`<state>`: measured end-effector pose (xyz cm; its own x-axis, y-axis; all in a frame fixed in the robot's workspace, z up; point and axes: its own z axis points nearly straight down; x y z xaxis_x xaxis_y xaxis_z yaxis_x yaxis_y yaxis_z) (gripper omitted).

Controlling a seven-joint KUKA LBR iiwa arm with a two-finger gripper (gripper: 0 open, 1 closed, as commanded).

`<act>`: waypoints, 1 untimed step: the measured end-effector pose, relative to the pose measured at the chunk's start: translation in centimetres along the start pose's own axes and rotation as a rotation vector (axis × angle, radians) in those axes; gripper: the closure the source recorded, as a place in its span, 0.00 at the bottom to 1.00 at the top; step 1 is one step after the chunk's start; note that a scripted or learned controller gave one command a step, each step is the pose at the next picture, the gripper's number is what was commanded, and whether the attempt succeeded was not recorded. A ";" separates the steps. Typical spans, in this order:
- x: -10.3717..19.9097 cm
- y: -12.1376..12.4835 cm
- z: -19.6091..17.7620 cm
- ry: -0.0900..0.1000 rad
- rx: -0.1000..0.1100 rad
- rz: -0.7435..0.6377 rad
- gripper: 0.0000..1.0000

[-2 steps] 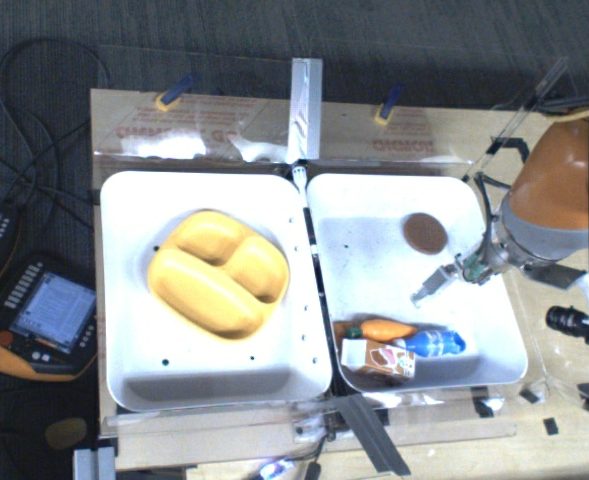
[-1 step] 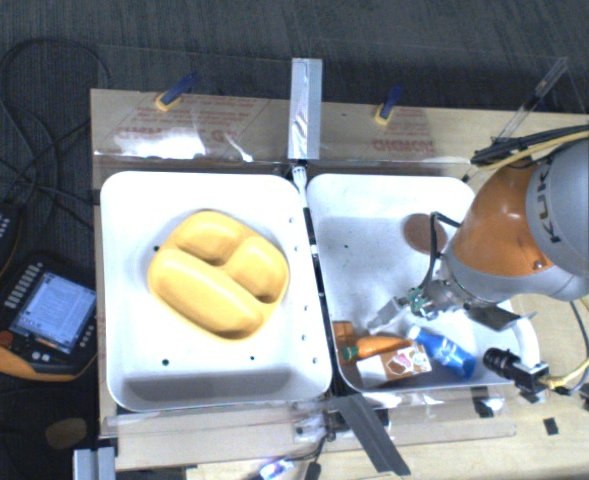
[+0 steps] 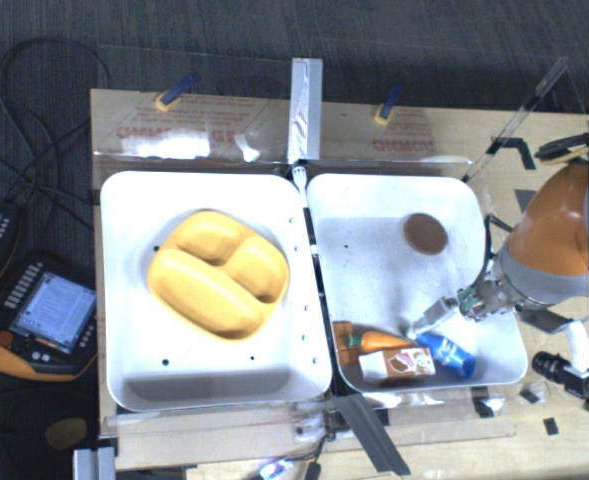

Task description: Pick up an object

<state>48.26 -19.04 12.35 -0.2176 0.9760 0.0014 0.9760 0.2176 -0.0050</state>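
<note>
My gripper [image 3: 436,313] reaches in from the right and hangs low over the right bin [image 3: 374,238], just above a blue packet [image 3: 448,355]. Below and to its left lie an orange carrot-like piece [image 3: 376,341] and a small white and red carton [image 3: 402,365], packed together at the bin's front edge. A brown round disc [image 3: 426,233] lies alone near the bin's back right corner. A large yellow bun-shaped object [image 3: 218,273] takes up the middle of the left bin [image 3: 134,368]. Nothing shows in the gripper's grasp.
The arm's orange band and grey wrist [image 3: 552,248] overhang the right bin's right rim. A metal divider strip [image 3: 306,118] stands behind the bins. Handheld control pendants [image 3: 34,313] and cables lie left of the bench.
</note>
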 end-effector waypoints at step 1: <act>0.6 0.5 3.5 -0.008 -0.010 -0.368 0.00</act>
<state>48.61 -18.31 8.89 -0.5544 0.8322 -0.0064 0.8322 0.5544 0.0038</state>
